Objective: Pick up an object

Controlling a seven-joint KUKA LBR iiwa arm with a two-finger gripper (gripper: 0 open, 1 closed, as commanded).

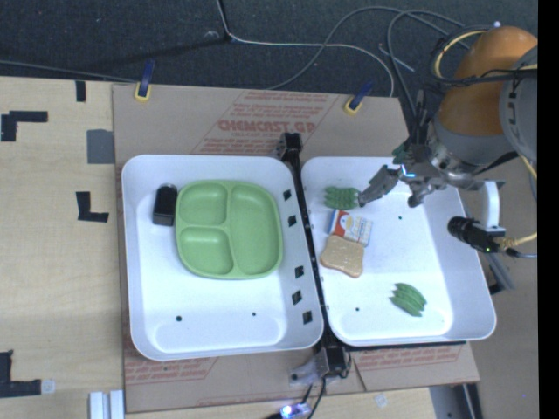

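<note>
Green pea pod (pixel 408 298) nearest, low in right bin (pixel 454 321), long axis slanting upper-left to lower-right; toast slice (pixel 341 257), small carton (pixel 351 227) and leafy green piece (pixel 341 197) by the divider; gripper (pixel 397 188) above right bin's upper part, fingers spread, nothing between them, arm reaching in from right.
</note>
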